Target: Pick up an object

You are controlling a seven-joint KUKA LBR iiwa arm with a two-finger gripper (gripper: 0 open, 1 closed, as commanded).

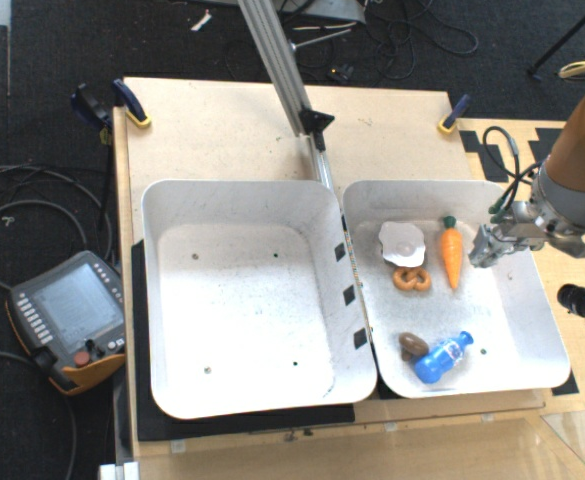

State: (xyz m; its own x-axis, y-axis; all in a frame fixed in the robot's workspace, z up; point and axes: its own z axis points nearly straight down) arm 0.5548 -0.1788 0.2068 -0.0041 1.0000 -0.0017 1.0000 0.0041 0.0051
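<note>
The right bin [532,298] holds an orange carrot [452,254] with a green top, a white crumpled piece [402,242], a small brown pretzel [412,280], a dark brown lump [413,345] and a blue bottle [441,357]. My gripper [484,249] hangs at the bin's upper right, just right of the carrot and apart from it. Nothing shows between its fingers.
The left bin [172,268] stands beside the right one, with a raised divider edge [352,278] between them. A metal rail [277,53] slants in from the top. A teach pendant [67,313] lies off the bench at left. Yellow clamps [137,118] mark the bench corners.
</note>
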